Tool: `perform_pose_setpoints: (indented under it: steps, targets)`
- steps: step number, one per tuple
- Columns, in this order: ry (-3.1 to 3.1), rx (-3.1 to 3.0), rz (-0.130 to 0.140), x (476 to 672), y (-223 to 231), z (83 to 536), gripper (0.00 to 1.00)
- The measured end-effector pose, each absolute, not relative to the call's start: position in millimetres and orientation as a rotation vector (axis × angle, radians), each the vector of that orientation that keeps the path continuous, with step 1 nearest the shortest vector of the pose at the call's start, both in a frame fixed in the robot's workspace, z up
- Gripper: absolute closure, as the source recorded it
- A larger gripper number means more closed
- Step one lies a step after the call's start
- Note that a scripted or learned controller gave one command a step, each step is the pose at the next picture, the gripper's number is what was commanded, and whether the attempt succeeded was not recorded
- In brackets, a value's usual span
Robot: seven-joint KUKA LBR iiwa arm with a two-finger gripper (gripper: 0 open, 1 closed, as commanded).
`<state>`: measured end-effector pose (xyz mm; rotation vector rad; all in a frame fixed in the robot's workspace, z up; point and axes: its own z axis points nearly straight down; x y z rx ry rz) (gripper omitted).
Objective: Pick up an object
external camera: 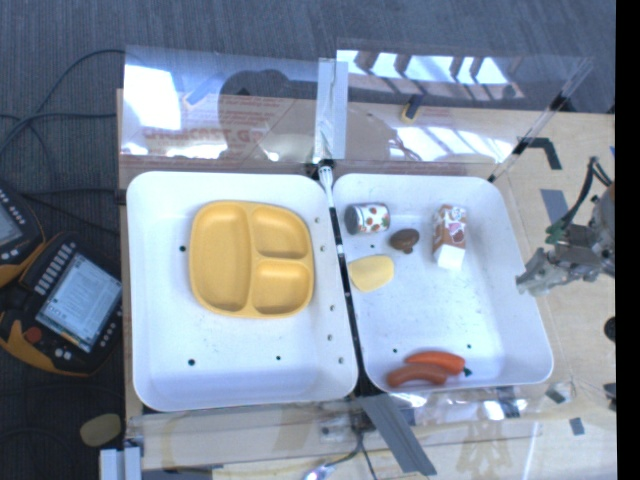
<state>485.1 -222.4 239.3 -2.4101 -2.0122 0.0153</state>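
One fixed camera overhead, looking down at a slant on the wooden tabletop (560, 168), far enough back to take in both shallow white plastic bins: left (150, 298), right (510, 298), plus grey floor beyond.

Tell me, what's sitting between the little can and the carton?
In the camera view, a small brown lump lies between the can and the carton in the right bin, slightly below their line.

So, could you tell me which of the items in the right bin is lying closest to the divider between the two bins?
The pale yellow flat piece: its left edge nearly meets the divider, while the small can sits slightly farther right.
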Motion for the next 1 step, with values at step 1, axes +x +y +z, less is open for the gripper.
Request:
perform_pose_setpoints:
  steps: [1]
  targets:
    - [-2.015, -2.406, 0.02, 485.8, -222.0, 247.6, 1.0]
